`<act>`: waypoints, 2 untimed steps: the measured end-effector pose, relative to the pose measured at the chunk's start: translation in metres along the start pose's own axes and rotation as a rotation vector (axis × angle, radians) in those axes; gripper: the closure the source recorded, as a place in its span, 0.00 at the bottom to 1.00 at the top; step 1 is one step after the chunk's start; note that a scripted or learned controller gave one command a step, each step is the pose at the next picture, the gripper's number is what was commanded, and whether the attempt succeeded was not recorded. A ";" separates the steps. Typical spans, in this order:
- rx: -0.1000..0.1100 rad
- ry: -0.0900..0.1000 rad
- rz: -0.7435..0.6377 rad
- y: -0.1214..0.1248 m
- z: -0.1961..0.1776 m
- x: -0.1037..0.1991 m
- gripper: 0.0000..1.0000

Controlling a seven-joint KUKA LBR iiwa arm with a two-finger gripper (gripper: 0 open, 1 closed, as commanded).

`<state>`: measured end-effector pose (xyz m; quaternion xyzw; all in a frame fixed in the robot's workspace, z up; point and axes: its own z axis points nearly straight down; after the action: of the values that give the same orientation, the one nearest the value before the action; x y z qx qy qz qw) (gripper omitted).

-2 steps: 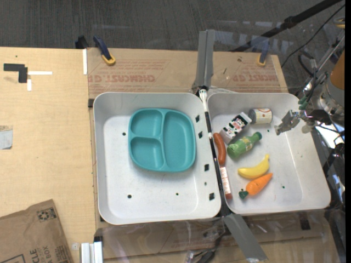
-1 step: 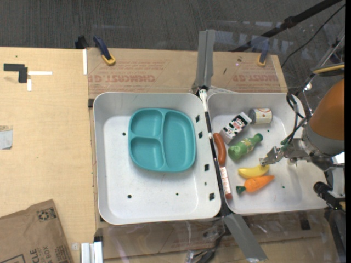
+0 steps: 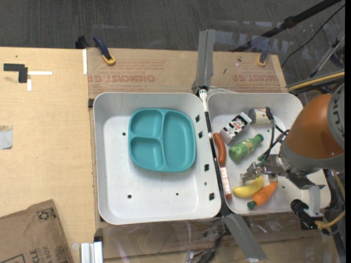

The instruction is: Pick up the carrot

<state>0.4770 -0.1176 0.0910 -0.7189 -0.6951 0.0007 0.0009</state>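
The carrot [image 3: 262, 195] is orange with a green stub end and lies slanted near the front of the right bin [image 3: 285, 100]. A yellow banana [image 3: 248, 188] touches its left side. My gripper [image 3: 254, 172] hangs just above the banana, up and left of the carrot, with metal fingers pointing left. No object shows between the fingers. The grey arm with its orange band [image 3: 312, 130] covers the bin's right part.
The right bin also holds a green bottle [image 3: 245, 147], a red sausage-shaped toy [image 3: 220, 148], a black-and-white toy [image 3: 236, 126] and a small white bottle [image 3: 260, 115]. A teal divided plate [image 3: 162, 139] sits in the left bin [image 3: 109, 163]. Cables run at the far right.
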 end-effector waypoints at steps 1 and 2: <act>0.001 0.000 0.006 0.000 -0.008 -0.001 1.00; 0.000 -0.002 0.324 0.040 -0.100 0.052 1.00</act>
<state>0.5187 -0.0668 0.1907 -0.8217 -0.5699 0.0018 0.0002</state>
